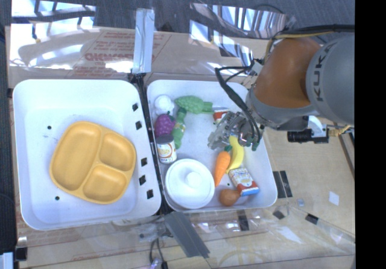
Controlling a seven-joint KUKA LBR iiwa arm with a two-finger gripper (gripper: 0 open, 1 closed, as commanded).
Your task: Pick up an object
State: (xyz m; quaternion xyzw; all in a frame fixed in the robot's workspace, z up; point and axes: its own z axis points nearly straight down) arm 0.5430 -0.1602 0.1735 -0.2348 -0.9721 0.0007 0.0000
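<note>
I had the arm [301, 75] reaching in over the right bin [262, 168], its orange band sitting above the wrist, and the claw [232, 135] hung low over the bin's middle. From this slanted view I could not tell whether the claw was released or clenched (cables and the wrist body crowded that spot), and I saw nothing plainly caught in it.

Taking the claw as my landmark: the banana [236, 154] lay just below it, so close that its upper end seemed to touch or slip under the claw tip. The carrot [221, 167] lay beside the banana, just below and slightly left of the claw, pointing down toward the bin's near wall. Further below the claw sat a small red and white carton [243, 180], and beside that a brown rounded item [228, 197]. Down and left of the claw rested a white bowl [190, 182]. Left of the claw stood a small can [166, 149] with purple grapes [163, 124] above it, and up and left of the claw lay a green leafy toy [192, 105] and a white ball [163, 103].

Well apart from the claw, far to its left, the left bin [36, 99] held a yellow divided plate [92, 161].
</note>
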